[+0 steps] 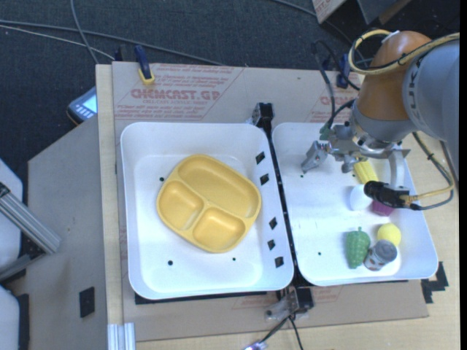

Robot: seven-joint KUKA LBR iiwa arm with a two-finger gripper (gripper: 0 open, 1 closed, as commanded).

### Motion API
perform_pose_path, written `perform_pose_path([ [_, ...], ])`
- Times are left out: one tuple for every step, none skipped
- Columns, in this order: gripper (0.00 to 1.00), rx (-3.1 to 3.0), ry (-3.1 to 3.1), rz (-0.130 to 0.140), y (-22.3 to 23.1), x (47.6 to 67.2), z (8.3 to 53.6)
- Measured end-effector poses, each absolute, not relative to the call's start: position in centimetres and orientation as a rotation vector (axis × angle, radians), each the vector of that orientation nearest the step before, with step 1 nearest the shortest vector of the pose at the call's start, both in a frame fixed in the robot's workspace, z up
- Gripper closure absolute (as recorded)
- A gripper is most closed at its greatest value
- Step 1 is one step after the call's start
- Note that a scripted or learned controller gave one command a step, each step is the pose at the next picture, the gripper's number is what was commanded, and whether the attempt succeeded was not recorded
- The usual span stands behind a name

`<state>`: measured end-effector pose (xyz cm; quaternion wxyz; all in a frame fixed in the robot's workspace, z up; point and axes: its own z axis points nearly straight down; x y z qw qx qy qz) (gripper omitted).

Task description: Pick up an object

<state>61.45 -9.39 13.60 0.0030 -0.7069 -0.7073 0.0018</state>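
Note:
My gripper (352, 157) hangs low over the back of the right bin (321, 224), under the grey wrist with its orange band. A small yellow object (363, 171) lies right beneath it, partly covered; I cannot tell whether it is touched. Just in front of it are a white piece (357, 197) and a magenta piece (381, 208). In the bin's front right corner lie a green knobbly object (357, 246), a yellow ball (389, 233) and a small grey can (381, 254). A yellow divided plate (209, 203) lies in the left bin (139, 195).
Black clips (275, 224) line the wall between the bins. A black plug with a yellow cable (387, 192) hangs off the arm above the magenta piece. A blue and yellow clamp (144, 64) sits on the cardboard behind the left bin.

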Motion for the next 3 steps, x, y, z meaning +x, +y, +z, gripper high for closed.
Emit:
perform_pose_path([
  [0.0,-2.218,-2.217,0.005,-9.3,61.4,8.3],
  [1.0,-2.222,-2.22,-0.002,-9.3,61.5,9.8],
  [1.0,-2.224,-2.227,-0.007,-9.2,62.8,15.2],
])
